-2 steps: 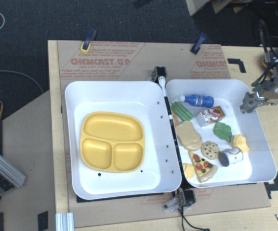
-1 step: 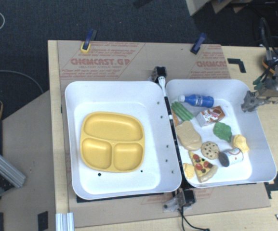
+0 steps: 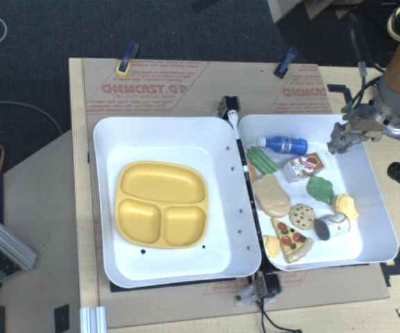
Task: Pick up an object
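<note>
Gripper [image 3: 340,141] hangs over the far right part of the right bin [image 3: 376,186], above bare floor; whether it is spread or pressed together I cannot tell. Nearest it lie the blue bottle [image 3: 285,144] on its side and the small red-and-white carton [image 3: 303,166], near each other. My judgement: the bottle is light, stiff and slick, apt to roll, so take it across its middle.

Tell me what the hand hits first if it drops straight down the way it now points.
Likely the bare white floor of the right bin, near its far right corner. The hand hangs right of the blue bottle and above the snack packet; depth is uncertain.
</note>
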Controlling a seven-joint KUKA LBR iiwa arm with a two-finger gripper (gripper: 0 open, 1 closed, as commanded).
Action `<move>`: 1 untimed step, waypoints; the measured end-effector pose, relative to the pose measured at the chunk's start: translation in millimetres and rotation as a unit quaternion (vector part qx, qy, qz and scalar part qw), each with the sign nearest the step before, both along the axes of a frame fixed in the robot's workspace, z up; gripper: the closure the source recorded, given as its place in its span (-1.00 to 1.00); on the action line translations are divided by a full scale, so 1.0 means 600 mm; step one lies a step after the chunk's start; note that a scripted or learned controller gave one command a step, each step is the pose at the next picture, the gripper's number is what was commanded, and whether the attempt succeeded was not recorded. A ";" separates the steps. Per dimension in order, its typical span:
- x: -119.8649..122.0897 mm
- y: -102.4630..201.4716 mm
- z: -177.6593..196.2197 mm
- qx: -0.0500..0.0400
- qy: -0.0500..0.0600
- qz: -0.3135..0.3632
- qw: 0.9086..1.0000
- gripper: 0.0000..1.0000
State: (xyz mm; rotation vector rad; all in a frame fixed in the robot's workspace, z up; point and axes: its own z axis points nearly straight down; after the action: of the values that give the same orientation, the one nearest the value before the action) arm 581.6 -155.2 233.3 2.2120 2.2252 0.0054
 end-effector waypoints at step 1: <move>0.008 0.095 -0.002 0.002 0.003 0.000 1.000 1.00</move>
State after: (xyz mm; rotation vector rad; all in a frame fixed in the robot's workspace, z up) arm 586.3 -98.3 231.9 2.2164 2.2306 0.0025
